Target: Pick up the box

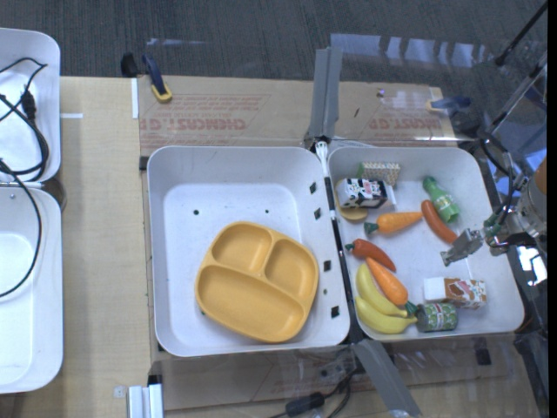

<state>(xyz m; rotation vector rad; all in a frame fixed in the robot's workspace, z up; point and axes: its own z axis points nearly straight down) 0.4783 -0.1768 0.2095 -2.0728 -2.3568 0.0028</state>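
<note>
Gripper (459, 248) low over the right bin's (487, 177) right side, arm entering from the right edge.
Whether it is open or shut cannot be told. The box (454, 291) lies just nearer, apart from it, beside a can (437, 317) and bananas (380, 306); a yellow plate (257, 281) fills the left bin (174, 233).

Pale wood surface (96, 233); dark grey carpet floor (261, 16) beyond it; flattened printed cardboard (226, 116) on the surface's far part.
</note>
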